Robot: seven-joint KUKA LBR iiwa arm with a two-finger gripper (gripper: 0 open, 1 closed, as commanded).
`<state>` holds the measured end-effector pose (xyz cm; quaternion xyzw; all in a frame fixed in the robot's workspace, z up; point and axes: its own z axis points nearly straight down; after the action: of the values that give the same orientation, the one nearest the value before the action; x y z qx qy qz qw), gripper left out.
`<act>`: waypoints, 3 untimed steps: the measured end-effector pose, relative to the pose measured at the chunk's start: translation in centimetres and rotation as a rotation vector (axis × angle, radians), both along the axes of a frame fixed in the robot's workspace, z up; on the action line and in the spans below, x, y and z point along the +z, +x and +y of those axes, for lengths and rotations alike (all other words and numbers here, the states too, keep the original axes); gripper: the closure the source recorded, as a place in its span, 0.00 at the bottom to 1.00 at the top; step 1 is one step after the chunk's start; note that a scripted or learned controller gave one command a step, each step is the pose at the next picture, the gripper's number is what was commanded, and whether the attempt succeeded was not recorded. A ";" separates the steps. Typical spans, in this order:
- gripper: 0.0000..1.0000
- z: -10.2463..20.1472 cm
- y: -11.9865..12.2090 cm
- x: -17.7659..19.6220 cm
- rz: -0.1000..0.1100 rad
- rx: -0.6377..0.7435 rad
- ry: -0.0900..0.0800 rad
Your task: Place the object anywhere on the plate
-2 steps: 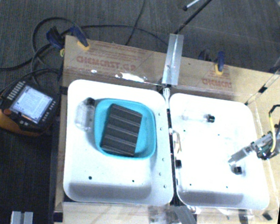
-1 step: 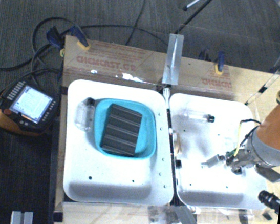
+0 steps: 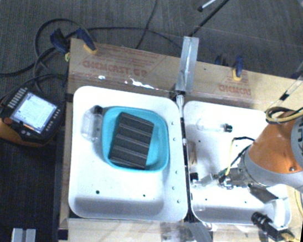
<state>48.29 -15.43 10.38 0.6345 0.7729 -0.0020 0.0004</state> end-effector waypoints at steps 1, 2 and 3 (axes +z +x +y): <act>0.00 -4.8 1.5 3.3 -0.001 0.540 0.002; 0.00 -6.9 0.2 13.7 -0.002 0.729 0.002; 0.00 -4.6 0.1 7.6 0.000 0.181 0.004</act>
<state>48.42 -20.07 18.00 0.5620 0.8272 -0.0001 -0.0008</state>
